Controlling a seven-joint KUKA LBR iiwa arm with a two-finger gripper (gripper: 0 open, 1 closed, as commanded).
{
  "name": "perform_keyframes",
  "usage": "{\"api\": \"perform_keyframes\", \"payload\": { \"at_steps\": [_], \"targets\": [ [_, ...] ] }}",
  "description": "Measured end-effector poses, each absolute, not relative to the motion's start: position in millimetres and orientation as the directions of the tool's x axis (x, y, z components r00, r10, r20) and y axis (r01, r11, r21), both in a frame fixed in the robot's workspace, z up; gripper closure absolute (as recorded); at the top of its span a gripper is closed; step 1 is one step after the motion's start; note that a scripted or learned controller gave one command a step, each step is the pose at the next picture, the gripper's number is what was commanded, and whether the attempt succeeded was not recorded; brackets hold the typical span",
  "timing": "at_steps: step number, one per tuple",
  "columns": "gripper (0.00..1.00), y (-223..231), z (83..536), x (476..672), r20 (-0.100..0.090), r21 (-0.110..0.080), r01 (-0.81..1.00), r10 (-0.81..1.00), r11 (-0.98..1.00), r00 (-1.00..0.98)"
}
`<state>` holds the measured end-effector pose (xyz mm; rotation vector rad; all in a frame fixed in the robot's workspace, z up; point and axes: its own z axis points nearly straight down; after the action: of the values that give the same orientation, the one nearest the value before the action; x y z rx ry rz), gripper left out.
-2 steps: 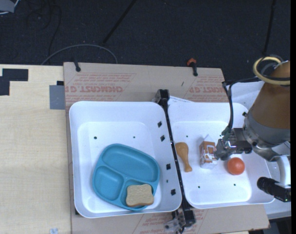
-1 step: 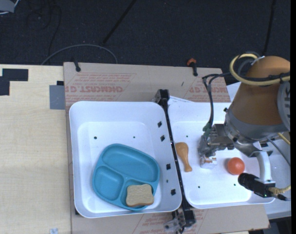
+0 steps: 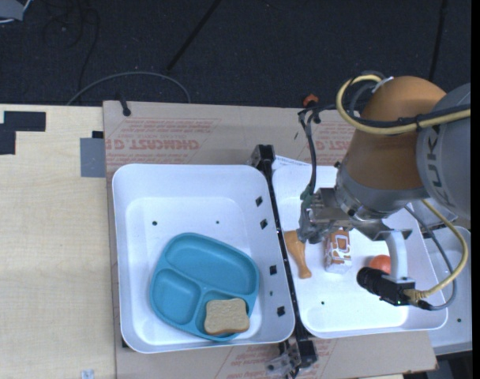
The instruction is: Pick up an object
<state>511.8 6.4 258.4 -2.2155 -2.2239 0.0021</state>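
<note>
My gripper (image 3: 317,226) is low in the right bin (image 3: 358,322), near its left wall, under the grey and orange arm. Just below and right of it stands a small white and orange packet (image 3: 338,251), close to the gripper; I cannot tell if they touch. A tan, drumstick-shaped piece (image 3: 298,257) lies to the gripper's lower left on the bin floor. A red-orange ball (image 3: 380,264) sits further right, partly hidden by the robot's own parts.
The left bin (image 3: 145,204) holds a blue divided plate (image 3: 194,279) with a slice of bread (image 3: 226,316) in its front compartment. A black divider (image 3: 273,235) runs between the bins. The arm covers much of the right bin's back.
</note>
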Motion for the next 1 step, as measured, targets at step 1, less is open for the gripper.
{"api": "perform_keyframes", "payload": {
  "at_steps": [1],
  "targets": [
    [1.0,50.9,247.5,547.5,0.0,-0.002,1.0,1.0,0.003,-0.003]
  ]
}}
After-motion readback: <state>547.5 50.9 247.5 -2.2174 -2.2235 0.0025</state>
